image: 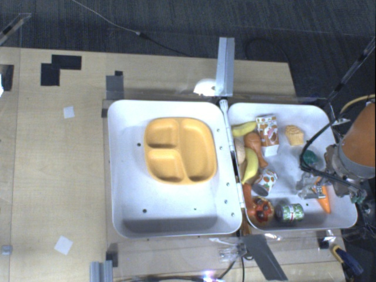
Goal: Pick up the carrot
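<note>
So the carrot point(324, 200) is sitting in the right bin point(314, 111), way over by its right side near the front corner, and its long axis runs pretty much front to back in the camera view, with the thin pointed tip aimed toward the front edge and the fatter end tucked up under the gripper point(311, 184). Honestly I can't tell what the gripper is doing with the carrot, it's just a blurry grey clump hanging right over the top end, below the orange band point(359, 141). Just left of the carrot there's a green can point(290, 212) lying on its side, then a dark red fruit point(262, 210), and two bananas point(249, 151) along the bin's left wall. The left bin point(126, 157) has a yellow divided plate point(178, 149) in it. Both bins sit on a light wooden bench point(53, 175) with some black square markings at the back left, and behind that it's dark grey carpet point(147, 10) with a thin cable running across.
</note>
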You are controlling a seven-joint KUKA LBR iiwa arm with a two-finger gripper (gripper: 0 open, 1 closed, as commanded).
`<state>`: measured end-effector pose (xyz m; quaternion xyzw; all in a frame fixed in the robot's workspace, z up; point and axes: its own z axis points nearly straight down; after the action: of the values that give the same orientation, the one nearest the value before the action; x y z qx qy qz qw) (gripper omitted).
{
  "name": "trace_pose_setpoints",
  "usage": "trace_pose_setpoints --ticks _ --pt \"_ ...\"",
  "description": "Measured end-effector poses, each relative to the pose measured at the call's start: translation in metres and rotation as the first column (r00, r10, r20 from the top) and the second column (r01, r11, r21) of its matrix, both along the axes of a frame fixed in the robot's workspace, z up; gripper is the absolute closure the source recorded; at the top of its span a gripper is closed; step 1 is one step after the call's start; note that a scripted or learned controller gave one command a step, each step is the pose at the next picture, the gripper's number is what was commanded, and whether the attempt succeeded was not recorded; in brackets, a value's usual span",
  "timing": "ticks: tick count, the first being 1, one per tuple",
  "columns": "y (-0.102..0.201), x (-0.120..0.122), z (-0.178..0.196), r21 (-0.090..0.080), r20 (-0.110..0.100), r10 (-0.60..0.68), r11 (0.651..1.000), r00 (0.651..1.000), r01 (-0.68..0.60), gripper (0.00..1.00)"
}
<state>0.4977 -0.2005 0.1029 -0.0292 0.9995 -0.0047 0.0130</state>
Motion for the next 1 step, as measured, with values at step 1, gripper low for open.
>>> trace_pose_setpoints --ticks 1 --pt "-0.0057 0.0000 0.0885 0.006 -0.011 -0.146 0.989 0.989 0.146 1.00"
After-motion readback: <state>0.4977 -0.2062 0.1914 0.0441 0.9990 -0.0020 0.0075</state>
